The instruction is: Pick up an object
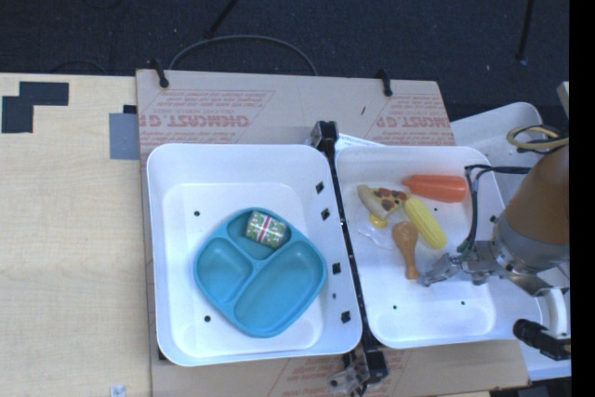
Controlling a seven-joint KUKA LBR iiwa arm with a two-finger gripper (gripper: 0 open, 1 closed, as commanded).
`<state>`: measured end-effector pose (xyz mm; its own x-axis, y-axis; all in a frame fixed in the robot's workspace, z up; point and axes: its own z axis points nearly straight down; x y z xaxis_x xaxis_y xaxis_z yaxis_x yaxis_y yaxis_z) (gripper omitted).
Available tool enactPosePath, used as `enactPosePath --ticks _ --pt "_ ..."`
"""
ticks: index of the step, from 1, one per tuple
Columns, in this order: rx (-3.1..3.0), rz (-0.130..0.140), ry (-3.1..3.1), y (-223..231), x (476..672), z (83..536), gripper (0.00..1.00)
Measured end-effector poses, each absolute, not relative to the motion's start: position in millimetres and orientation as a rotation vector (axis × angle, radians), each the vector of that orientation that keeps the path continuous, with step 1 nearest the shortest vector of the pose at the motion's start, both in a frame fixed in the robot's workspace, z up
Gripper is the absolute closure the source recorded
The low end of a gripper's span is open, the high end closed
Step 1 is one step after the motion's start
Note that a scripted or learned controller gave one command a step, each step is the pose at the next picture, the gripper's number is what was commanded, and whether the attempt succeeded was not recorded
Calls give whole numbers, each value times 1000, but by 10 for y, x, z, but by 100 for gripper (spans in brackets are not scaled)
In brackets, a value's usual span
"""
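Bench: glossy white bins (177,200) | metal gripper (437,274) beside drumstick (407,246) | gripper opening: cannot tell

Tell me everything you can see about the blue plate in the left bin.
The blue plate is a glossy, plastic-looking tray with rounded corners and three compartments: one large, two smaller. It lies flat, turned diagonally, on the floor of the left bin. A small can with a green, red and white label lies on its side in the upper compartment. Nothing else touches it.
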<state>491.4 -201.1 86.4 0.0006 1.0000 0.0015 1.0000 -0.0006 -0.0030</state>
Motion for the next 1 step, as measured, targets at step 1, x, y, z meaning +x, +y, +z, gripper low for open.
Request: enactPosePath --ticks 1 --pt "-2225 0 -2215 -2025 4921 986 100"
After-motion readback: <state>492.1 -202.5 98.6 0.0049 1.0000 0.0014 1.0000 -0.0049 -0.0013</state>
